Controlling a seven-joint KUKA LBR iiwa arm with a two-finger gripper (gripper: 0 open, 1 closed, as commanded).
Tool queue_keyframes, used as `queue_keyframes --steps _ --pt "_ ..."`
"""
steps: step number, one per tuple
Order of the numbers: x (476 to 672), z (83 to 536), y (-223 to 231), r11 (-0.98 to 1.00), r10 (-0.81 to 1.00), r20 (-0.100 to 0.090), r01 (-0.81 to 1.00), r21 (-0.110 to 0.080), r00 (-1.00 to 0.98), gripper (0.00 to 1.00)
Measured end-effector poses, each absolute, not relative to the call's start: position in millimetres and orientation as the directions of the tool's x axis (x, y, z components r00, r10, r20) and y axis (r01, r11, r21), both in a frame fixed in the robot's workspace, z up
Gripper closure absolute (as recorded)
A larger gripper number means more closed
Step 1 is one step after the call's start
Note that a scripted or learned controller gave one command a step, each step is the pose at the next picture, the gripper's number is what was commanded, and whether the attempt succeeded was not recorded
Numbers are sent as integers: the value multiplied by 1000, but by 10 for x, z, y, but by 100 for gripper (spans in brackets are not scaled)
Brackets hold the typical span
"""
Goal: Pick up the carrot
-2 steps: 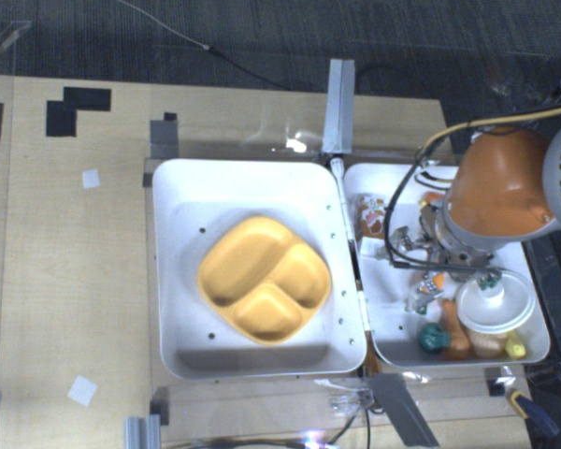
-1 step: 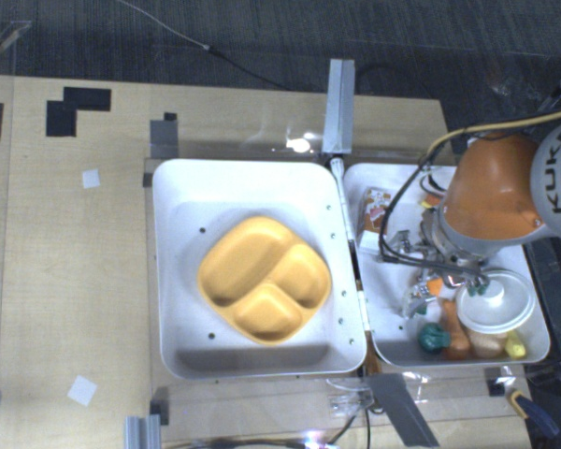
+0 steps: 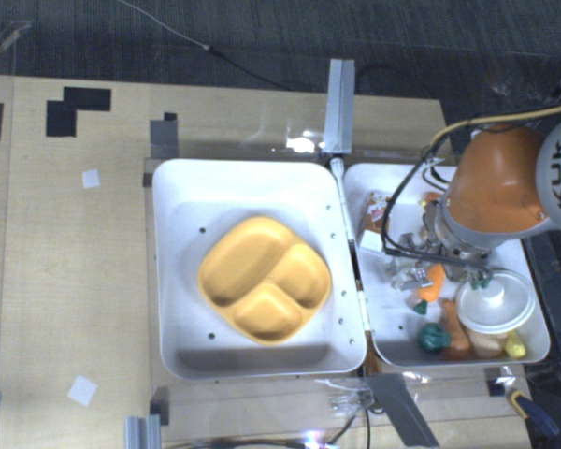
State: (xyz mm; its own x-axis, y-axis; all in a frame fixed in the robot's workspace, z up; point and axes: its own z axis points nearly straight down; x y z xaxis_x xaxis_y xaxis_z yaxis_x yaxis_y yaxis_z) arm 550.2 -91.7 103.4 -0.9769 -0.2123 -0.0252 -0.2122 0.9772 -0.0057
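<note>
A pale wooden bench [image 3: 65, 279] is bearing 2 white bins over dark carpet; the left bin [image 3: 178, 204] is holding a yellow divided plate [image 3: 265, 277]; the right bin [image 3: 385, 340] is holding small toys and a white bowl [image 3: 494, 302]; the arm's gripper [image 3: 438, 258] is hanging low just above the carrot [image 3: 433, 282], which is lying on the bin floor among the toys; I cannot tell its grip state; the pickup is looking not yet done.
</note>
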Motion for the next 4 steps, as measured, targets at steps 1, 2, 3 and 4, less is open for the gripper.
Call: queue_keyframes --steps 1,2,3,4 --pt "5524 1196 -1150 950 -313 -9 -313 -3 -950 100" --pt "5431 1547 -899 849 -529 -10 -529 -5 -849 100" --pt "5062 1006 -1289 896 -444 -23 -444 -12 -896 100" --pt "5188 2068 -1078 825 -565 -15 -565 -12 -825 100"
